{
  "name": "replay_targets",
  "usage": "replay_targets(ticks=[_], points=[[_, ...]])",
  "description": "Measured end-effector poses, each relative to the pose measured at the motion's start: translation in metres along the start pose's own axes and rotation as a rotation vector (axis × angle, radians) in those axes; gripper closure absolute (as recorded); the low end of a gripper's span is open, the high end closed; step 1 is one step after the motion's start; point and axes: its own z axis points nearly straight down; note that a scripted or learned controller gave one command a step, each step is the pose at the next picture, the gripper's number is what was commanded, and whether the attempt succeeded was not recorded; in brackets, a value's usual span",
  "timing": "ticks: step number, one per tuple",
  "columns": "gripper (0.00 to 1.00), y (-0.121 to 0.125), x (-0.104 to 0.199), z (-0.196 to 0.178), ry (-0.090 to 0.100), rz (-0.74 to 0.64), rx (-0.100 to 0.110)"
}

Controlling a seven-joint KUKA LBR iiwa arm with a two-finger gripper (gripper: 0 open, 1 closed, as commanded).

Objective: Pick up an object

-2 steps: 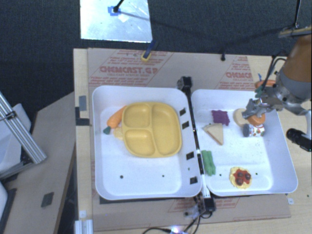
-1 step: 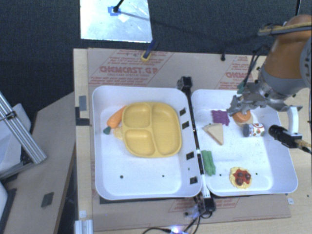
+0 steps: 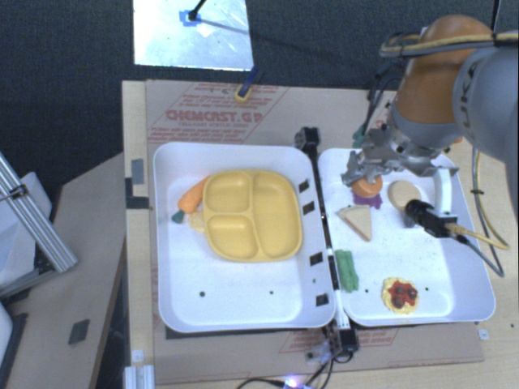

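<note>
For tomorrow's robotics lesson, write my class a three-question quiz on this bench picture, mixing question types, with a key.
1. True or false: the yellow tray lies in the right bin.
2. Which lies nearest the camera in the right bin? A) sandwich wedge B) small pizza C) green piece
3. Fill in: the carrot pokes out from the tray's ____ side.

Key: 1 false; 2 B; 3 left.
</note>
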Motion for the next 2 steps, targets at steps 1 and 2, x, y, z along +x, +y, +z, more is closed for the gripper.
replay_targets(ticks=[1,2], points=[[1.0,0.02,0.049,0.014,-0.001,0.001,0.0],[1.0,0.04,0.109,0.016,0.001,0.0,0.0]])
